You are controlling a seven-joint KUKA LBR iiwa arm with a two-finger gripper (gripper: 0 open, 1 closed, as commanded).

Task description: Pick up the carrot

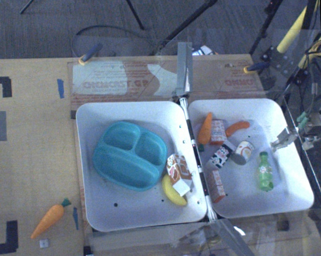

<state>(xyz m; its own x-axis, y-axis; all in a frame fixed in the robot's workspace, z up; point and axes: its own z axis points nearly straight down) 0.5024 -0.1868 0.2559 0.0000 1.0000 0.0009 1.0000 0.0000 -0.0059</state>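
two shallow white bins sit side by side on the bench. the left bin [100, 207] holds a teal divided tray [130, 155], with a banana [174, 193] and a small brown-and-white carton [179, 170] at its lower right corner, the carton overlapping the banana's top.

the right bin [291, 193] holds a carrot [205, 128] leaning near its left wall, tip up. just beside it stands a small red-labelled carton [217, 132], and an orange sausage-like piece [237, 128] lies to that carton's right. below are a black-and-white cow-patterned carton [220, 156], a small can [243, 150], a green bottle [264, 172] and another red carton [215, 184]. the print on these labels is too small to read.

a second carrot [47, 220] lies outside the bins on the bench, at lower left.

behind the bins, cardboard carries mirrored lettering that cannot be made out with certainty.

the gripper [285, 139] hangs at the right bin's right wall, holding nothing visible; whether it is open or closed cannot be told.
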